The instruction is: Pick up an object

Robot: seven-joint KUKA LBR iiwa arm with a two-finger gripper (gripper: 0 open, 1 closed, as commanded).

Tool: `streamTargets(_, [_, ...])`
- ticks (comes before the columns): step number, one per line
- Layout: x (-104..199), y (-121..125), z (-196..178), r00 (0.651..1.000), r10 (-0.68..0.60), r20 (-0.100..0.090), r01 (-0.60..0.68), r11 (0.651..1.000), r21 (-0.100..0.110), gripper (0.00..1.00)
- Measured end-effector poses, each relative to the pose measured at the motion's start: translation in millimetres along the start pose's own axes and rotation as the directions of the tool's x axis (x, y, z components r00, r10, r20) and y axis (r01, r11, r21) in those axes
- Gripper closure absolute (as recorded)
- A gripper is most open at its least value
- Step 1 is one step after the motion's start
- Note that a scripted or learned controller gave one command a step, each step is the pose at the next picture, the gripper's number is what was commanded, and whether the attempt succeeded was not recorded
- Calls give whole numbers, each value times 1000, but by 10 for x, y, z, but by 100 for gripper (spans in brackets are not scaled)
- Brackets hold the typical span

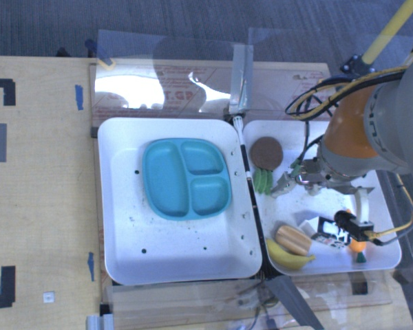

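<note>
Task status: not yet accomplished, as far as the view shows. The arm [372, 133] reaches into the right bin [392, 256] from the right, with the gripper [287, 183] low at the bin's left side, just beside the green object [263, 180] and just below the brown round object [266, 152]. Whether the gripper is parted or closed cannot be told at this size, and nothing can be seen held in it. The nearest candidate is the green object, close to the gripper tip on its left; contact cannot be confirmed. Other candidates lie nearer the bin's front edge: a banana [289, 256] touching a tan roll [293, 238], well apart from the gripper. The left bin [117, 205] holds a blue divided plate [186, 178]. Remaining: secure one object and lift it.
</note>
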State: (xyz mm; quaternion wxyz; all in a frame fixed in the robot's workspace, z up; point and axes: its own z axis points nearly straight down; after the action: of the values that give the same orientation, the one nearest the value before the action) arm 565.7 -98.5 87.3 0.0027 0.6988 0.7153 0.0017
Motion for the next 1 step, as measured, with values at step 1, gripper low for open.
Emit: streamTargets(1, [-8,1016,22,987,-160,-2,160,987,5,0])
